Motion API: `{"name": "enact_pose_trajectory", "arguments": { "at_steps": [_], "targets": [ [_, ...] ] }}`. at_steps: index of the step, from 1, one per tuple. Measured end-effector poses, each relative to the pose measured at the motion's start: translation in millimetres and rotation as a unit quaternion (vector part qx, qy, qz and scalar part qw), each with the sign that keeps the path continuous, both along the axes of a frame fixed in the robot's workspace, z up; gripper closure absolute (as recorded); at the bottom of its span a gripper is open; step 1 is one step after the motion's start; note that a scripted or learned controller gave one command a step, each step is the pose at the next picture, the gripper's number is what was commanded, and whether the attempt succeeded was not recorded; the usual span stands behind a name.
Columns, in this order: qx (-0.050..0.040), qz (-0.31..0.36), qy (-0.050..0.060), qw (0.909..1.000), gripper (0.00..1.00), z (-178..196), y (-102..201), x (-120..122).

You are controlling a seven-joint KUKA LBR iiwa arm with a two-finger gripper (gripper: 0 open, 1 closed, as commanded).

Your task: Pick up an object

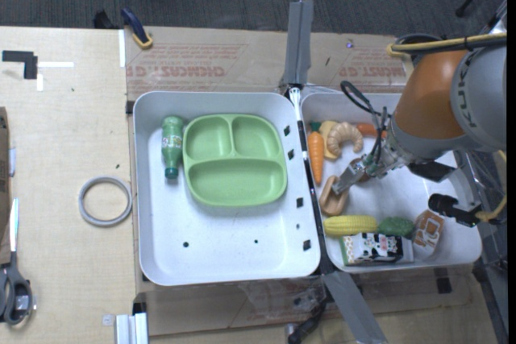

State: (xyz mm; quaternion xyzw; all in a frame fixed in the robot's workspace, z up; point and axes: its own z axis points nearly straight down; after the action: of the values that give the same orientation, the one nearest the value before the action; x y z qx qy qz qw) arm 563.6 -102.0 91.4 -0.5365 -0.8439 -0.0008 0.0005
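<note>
Apparently nothing is lifted yet: the claw [348, 180] is hanging narrow over the right bin's [419, 197] left side, gripping nothing.

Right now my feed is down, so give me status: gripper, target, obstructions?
Gripper low in right bin, over brown toy. Nothing seen held. Carrot, croissant, corn crowd close.

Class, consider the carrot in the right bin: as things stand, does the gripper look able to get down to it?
Probably yes. The carrot lies uncovered along the right bin's left wall, the gripper just beside it. The wall and the croissant crowd it, which could hamper the fingers.
</note>
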Motion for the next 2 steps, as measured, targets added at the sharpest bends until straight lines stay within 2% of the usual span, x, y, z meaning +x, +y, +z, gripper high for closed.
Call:
{"name": "enact_pose_trajectory", "arguments": {
  "at_steps": [1,2],
  "targets": [
    [-0.001,0.023,0.002,0.9997,0.0,54.3,-12.4,20.9],
    [-0.0018,0.031,0.0,0.9995,0.0,167.2,-35.2,-45.0]
  ]
}}
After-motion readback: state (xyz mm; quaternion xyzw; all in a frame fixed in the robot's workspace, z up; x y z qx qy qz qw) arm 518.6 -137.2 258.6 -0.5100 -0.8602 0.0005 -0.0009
